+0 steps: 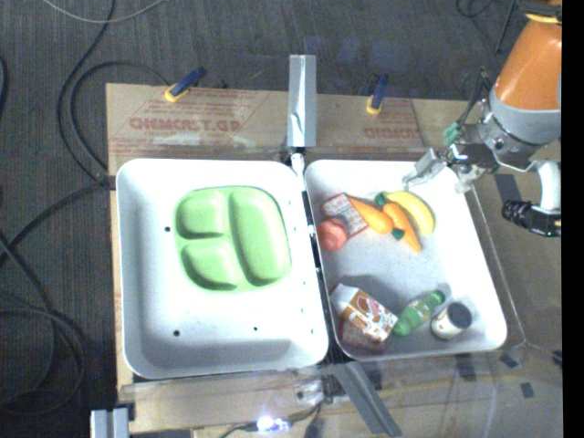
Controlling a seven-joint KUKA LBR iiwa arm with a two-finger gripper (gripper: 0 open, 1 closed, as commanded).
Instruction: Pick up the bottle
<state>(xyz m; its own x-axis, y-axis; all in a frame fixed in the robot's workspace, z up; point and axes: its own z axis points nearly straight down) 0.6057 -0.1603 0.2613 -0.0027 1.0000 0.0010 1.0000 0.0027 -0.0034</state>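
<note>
Near right of the scene: the bottle (419,313) lies on its side on the floor of the right bin (488,272), toward that bin's near edge.
Bottle's long axis: slanted, its green cap end pointing far-right and its base end near-left.
Gripper: the gripper (442,164) hangs over the far rim of the right bin, at the bin's far-right corner.
Fingers: spread apart with nothing between them, as well as the view lets me judge.
Key relation: the bottle lies well apart from the fingers, toward the near side and slightly left of them; the bin's whole depth lies between.
Bottle's neighbours: a brown snack packet (365,318) just beside its base end on the left; a small round tin (451,319) just beside it on the right. A tight spot, by my reading, for the fingers to straddle the bottle.
Right bin, far part: a banana (415,210), a carrot (399,224), a red and white packet (339,210) and a reddish round fruit (332,235).
Left bin (146,336): holds a green divided tray (234,237).
Worktop (201,126): brown board carrying both bins side by side.
</note>
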